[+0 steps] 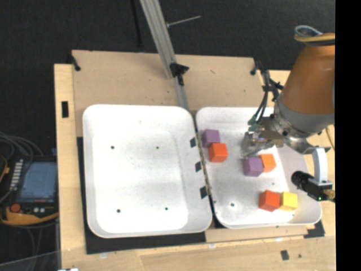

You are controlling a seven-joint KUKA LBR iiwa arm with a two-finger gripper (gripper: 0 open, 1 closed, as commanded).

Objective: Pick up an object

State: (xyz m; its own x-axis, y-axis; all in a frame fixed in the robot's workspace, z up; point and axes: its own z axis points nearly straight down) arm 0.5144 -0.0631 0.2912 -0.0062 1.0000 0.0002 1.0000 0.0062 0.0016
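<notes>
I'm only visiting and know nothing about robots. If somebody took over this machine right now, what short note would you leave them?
Tool: low in the right bin, just above a purple block and orange block; its grip can't be judged.
Other blocks in that bin: purple and orange near the divider, orange and yellow at the near edge.
Done: nothing visibly lifted.
Left: grasp one block and raise it.

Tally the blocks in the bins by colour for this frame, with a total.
Purple blocks: 2, one near the divider, one by the hand
Orange blocks: 3, at and
Yellow block: 1
Total: 6, all in the right bin
</notes>
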